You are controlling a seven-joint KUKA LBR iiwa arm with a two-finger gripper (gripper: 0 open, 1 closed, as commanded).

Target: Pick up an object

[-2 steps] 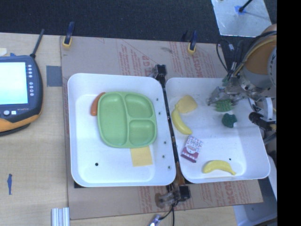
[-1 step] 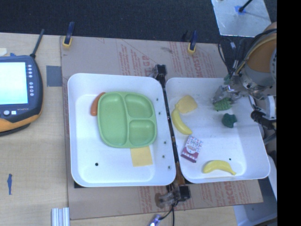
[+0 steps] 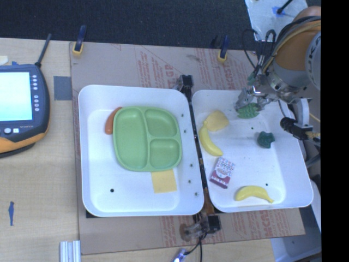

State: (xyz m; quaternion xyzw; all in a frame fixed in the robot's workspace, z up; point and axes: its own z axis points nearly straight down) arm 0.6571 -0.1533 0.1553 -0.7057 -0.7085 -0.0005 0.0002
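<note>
Desk (image 3: 49,201) carries two white bins side by side. The left bin (image 3: 92,146) holds a green divided plate (image 3: 147,138), its long axis running up and down the view, with a yellow square (image 3: 164,182) at its lower edge. The right bin (image 3: 294,162) holds two bananas (image 3: 209,142) (image 3: 253,194), a yellow lump (image 3: 216,120), a red-and-white packet (image 3: 222,172) and a dark green piece (image 3: 265,140). The arm (image 3: 297,48) leans in from the right, its hand (image 3: 250,107) at the right bin's far edge, closed on a green leafy object (image 3: 248,111).
</note>
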